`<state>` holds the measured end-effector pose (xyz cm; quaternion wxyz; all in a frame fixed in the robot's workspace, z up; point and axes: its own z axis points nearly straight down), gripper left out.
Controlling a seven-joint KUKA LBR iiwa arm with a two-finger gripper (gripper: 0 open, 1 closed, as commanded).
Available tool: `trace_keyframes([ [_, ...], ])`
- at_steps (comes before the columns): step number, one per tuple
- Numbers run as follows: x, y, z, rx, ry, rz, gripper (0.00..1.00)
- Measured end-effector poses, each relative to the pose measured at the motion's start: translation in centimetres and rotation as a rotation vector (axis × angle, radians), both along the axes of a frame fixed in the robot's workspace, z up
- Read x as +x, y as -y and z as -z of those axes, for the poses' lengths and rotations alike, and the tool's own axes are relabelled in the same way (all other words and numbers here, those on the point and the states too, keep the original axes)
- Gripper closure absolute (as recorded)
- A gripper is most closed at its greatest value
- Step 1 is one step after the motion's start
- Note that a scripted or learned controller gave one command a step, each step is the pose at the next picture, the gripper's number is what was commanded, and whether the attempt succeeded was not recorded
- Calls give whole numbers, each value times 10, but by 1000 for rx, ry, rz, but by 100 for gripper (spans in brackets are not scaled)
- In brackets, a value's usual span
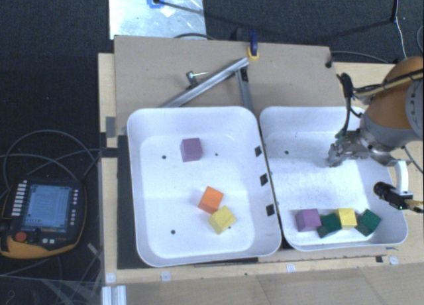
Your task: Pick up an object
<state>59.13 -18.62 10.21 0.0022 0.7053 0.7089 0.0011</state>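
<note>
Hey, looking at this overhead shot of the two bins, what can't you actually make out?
- Gripper, camera view: small and blurred over the right bin, so open or shut is unclear.
- Arm: cut off by the right edge.
- Dark green block: partly hidden behind the yellow block, so its full shape is unclear.
- Pendant screen at left: text too small to read.

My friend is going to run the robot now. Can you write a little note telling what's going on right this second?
Tool: low over the right bin's bare upper floor, no block under it.
Left bin: purple block, orange block touching a yellow block.
Right bin, front edge: purple cube, two green blocks, a small yellow one.
Done: nothing lifted.
Left: pick up a block.
</note>
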Motion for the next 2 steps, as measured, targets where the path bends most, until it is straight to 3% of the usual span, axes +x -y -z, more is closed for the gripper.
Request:
trace_keyframes([
  [2,-3,-4,-123,-1,5,0,100],
])
